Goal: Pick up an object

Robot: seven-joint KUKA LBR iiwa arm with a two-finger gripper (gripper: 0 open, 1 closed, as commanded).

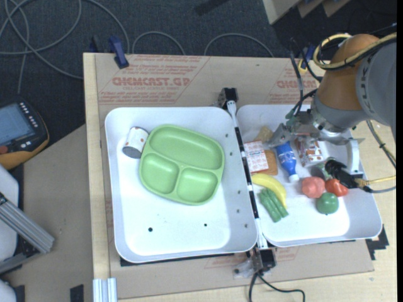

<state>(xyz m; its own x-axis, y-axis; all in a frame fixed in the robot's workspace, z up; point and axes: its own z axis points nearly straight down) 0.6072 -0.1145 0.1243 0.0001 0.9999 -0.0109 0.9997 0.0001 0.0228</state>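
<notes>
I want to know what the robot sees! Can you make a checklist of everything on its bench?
Surface: two white bins, left bin and right bin, on a board.
Job's things: banana, green beans, tomato, green pepper, blue tube, snack packet.
Clutter: green divided plate, small can.
Hand: hand low over right bin; grip unclear.
Cables: loops on floor.
Surroundings: dark carpet, handheld screen.

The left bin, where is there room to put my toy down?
Left bin: bare white floor along the near edge, below the green plate. A small can sits beside the plate's far-left corner. Right bin is crowded with the banana, tomato and other toy food.
</notes>
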